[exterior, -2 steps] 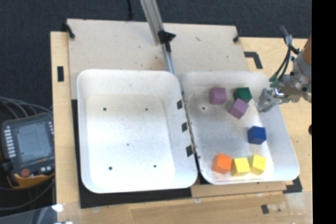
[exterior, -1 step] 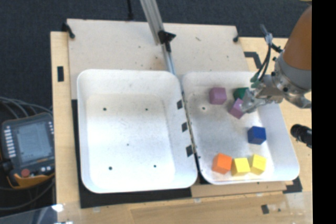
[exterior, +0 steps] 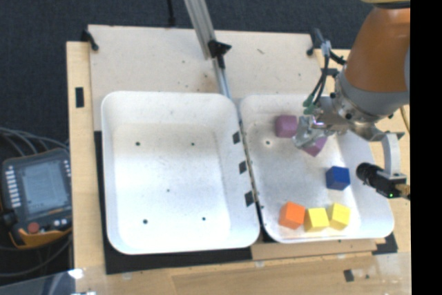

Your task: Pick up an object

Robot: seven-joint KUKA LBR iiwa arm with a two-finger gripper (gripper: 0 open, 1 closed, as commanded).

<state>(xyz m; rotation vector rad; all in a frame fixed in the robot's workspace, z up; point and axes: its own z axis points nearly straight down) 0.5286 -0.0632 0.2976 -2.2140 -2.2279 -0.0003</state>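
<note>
spanning most of the view, the wooden bench [exterior: 138, 59] carries two shallow white bins side by side. the left bin [exterior: 173, 173] sits near the middle of the bench; the right bin [exterior: 276, 148] touches it along their shared edge. the grey arm [exterior: 376, 59], with its orange band, reaches in from the right over the right bin. a slanted metal rail [exterior: 193, 0] crosses the bench's far side. a teach pendant [exterior: 38, 193] lies off the bench at left. the gripper [exterior: 309, 135] hangs low in the right bin's far part, right at a purple block [exterior: 316, 146]; i cannot tell how its jaws stand or whether they grip it. another purple block [exterior: 285, 125] lies just beside. a blue cube [exterior: 338, 177] sits apart, nearer the camera. along the near wall, an orange cube [exterior: 292, 215] and two yellow cubes [exterior: 318, 218] [exterior: 340, 215] form a row.
</note>
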